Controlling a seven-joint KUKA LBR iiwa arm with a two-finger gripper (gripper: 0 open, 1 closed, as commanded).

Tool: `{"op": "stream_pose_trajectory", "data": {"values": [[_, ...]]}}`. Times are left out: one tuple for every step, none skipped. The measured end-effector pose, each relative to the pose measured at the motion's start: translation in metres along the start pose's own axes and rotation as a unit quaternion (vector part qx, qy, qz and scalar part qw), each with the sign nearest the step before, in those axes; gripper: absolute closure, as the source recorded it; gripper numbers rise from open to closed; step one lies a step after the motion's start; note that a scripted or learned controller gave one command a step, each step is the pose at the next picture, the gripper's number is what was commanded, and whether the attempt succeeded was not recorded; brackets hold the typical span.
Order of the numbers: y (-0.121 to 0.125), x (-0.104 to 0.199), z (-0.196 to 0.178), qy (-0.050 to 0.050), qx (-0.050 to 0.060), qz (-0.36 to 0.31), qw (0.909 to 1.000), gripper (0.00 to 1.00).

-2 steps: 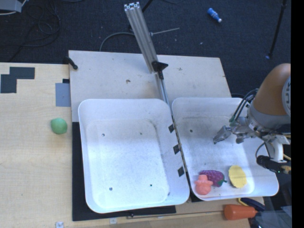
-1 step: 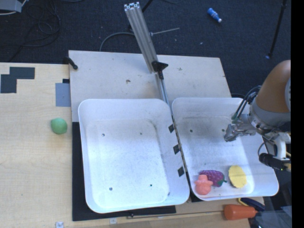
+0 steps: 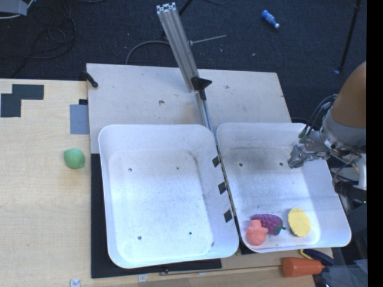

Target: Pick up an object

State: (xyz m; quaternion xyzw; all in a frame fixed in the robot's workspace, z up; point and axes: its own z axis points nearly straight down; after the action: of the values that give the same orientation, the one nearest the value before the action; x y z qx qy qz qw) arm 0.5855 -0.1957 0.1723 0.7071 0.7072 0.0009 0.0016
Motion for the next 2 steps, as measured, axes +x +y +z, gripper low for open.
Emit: {"op": "stream_pose_trajectory", "data": {"values": [[0.001, -0.001, -0.052, 0.0, 0.0, 0.0, 1.0, 1.0], [-0.006, 0.055, -0.051, 0.001, 0.002, -0.002, 1.0, 1.0]]}}
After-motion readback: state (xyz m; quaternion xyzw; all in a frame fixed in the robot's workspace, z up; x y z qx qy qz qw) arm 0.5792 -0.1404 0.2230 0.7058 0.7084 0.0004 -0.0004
